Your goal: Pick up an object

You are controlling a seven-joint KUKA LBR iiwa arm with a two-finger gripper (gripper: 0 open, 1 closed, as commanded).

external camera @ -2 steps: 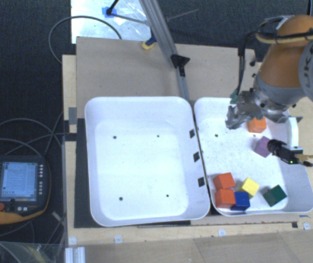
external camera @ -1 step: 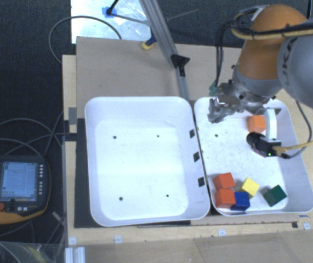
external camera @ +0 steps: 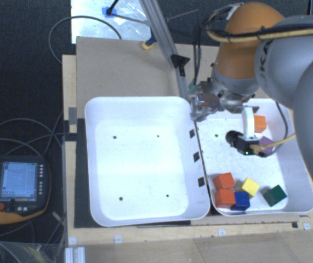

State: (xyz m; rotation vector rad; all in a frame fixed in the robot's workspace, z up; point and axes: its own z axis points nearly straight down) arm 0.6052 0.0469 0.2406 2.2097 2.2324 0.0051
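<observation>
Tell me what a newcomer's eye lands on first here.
The big grey arm with its orange band looms at upper right, its gripper over the right bin's far left corner. Next come the bright pieces at that bin's near end: two orange blocks, a yellow block, a blue block and a green block.

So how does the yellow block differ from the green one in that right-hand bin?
The yellow block is bright and sits right beside the blue block. The green block is dark and lies apart, nearer the right bin's outer wall. Both are small cubes, turned cornerwise.
</observation>
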